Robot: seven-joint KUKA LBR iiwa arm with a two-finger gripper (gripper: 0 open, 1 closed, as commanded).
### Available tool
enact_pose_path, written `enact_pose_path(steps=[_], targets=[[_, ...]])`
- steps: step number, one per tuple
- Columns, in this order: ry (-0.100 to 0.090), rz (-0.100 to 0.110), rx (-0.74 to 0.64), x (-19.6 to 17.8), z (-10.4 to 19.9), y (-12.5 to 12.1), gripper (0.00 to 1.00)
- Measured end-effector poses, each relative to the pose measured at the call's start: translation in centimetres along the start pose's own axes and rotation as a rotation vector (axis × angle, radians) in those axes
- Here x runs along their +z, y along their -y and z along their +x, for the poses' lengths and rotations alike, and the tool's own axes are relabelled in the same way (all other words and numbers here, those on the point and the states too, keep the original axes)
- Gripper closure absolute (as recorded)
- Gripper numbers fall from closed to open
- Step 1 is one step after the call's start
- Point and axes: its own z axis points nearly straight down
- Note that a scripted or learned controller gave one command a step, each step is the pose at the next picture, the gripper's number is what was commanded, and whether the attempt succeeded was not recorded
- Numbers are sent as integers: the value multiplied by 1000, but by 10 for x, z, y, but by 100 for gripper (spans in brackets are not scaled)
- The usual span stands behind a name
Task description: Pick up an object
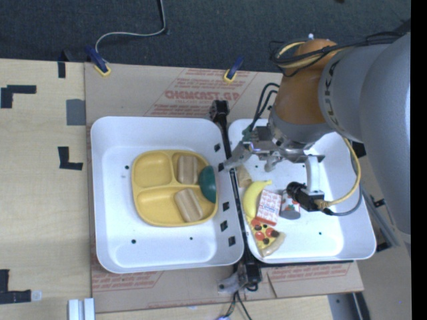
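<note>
The banana [253,197] lies near the right bin's [347,245] left wall, long axis running from the far wall toward the near one. The gripper [270,160] hangs just above its far end; jaw state cannot be told.

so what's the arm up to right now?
The KUKA arm reaches in over the right bin, its gripper low near the bin's upper left part, just above the banana. Beside the banana lie a small red-and-white carton and a pizza slice toy. Nothing visibly held yet. The left bin holds a yellow divided tray with two bread-like pieces and a green item at its edge.
</note>
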Motion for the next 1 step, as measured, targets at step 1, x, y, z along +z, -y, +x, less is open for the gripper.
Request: enact_pose_path(steps=[1], targets=[[0, 1, 0, 45, -84, -15, 0]])
